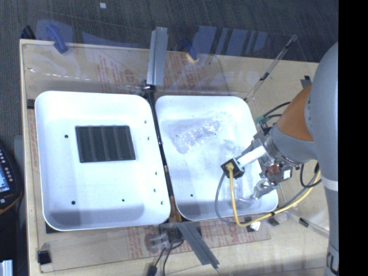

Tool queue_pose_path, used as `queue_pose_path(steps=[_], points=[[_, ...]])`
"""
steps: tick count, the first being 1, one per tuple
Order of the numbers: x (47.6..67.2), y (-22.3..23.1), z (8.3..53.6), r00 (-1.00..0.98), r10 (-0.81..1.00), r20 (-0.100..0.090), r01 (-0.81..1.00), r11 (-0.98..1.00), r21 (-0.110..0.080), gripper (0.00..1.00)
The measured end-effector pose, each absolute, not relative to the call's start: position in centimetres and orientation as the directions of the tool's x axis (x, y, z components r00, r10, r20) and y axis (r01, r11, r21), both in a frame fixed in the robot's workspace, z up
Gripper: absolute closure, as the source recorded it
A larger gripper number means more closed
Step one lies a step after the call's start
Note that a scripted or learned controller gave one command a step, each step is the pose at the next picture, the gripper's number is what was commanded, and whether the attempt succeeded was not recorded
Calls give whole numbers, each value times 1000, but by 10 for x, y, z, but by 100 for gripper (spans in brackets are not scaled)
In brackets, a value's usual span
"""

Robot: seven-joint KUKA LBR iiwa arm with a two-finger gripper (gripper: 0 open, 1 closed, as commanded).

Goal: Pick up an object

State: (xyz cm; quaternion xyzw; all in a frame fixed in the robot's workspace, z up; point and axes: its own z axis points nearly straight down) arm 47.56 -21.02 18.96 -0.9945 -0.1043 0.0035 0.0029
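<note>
The clear plastic bag (196,134) lies in the right bin (172,111), near its upper middle. It looks light, soft and slippery; pinching a raised crease seems best. The hand (261,190) is low at the bin's right corner, and I cannot tell its opening.

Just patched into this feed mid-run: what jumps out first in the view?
The grey arm reaching in from the right, its gripper low over the near right corner of the right bin, with a yellow cable looping beside it. Next, a clear crinkled plastic object lying in that bin's far half, and a dark ribbed grate set in the left bin.
</note>
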Motion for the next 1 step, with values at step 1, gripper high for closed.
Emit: queue_pose_path(steps=[1], points=[[506, -210, 330, 856, 517, 1, 517, -856, 0, 0]])
